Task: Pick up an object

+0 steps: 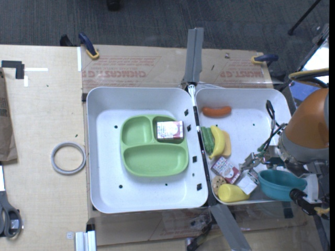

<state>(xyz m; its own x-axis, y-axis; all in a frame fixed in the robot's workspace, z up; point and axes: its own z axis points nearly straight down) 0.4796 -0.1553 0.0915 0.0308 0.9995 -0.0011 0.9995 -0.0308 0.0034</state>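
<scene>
My gripper (251,162) hangs low in the right bin (246,95), reaching in from the right beneath the arm's orange band (313,120). It sits just above a white-and-red packet (226,169) and beside a teal bowl (280,184). Around it lie a yellow banana (221,143), a green item (208,138), an orange sausage (216,110), a cookie (218,181), a yellow rounded object (232,193) and a black utensil (271,112). I see nothing held.
The left bin (99,156) holds a green divided plate (152,158) with a small pink-and-white box (169,130) in its upper right compartment. A grey tape ring (68,157) lies on the bench to the left. Clamps sit along the far edge.
</scene>
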